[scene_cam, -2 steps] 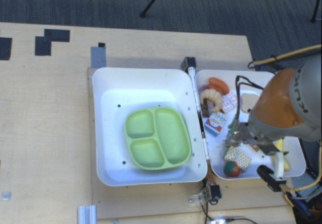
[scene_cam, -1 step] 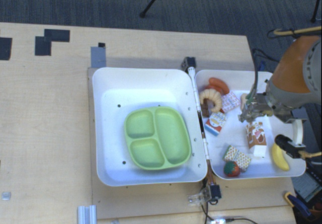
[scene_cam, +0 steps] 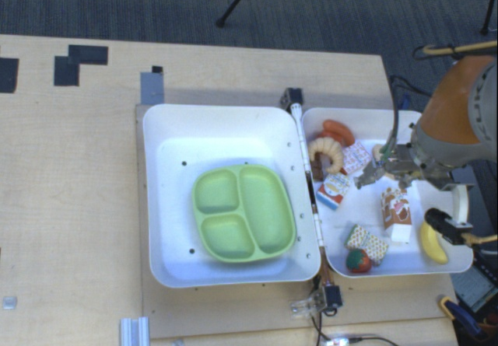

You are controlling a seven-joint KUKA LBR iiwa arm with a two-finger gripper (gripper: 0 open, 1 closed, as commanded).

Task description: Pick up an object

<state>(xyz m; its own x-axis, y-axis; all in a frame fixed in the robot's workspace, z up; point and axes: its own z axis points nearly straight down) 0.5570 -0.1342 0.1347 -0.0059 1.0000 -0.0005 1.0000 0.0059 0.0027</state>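
Two shallow white bins sit side by side on the wooden bench. The left bin (scene_cam: 159,181) holds a single light green divided plate (scene_cam: 243,213), lying flat near the middle with its three compartments bare. The right bin (scene_cam: 459,263) is crowded with small things: an orange-red sausage-shaped toy (scene_cam: 338,131) at the far side, a tan croissant-like pastry (scene_cam: 325,155) just near of it, a pale patterned packet (scene_cam: 356,158) beside the pastry, and a small red, white and blue carton (scene_cam: 332,190) toward the left wall. Nearer the front lie a brown and white carton (scene_cam: 396,211), a checkered packet (scene_cam: 368,241) touching a red and green round toy (scene_cam: 358,261), and a yellow banana (scene_cam: 433,243) by the right wall. The arm (scene_cam: 459,123) reaches in from the right, and its gripper (scene_cam: 376,171) hangs over the middle of the right bin, between the patterned packet and the brown carton; whether it is open or closed on anything cannot be told.
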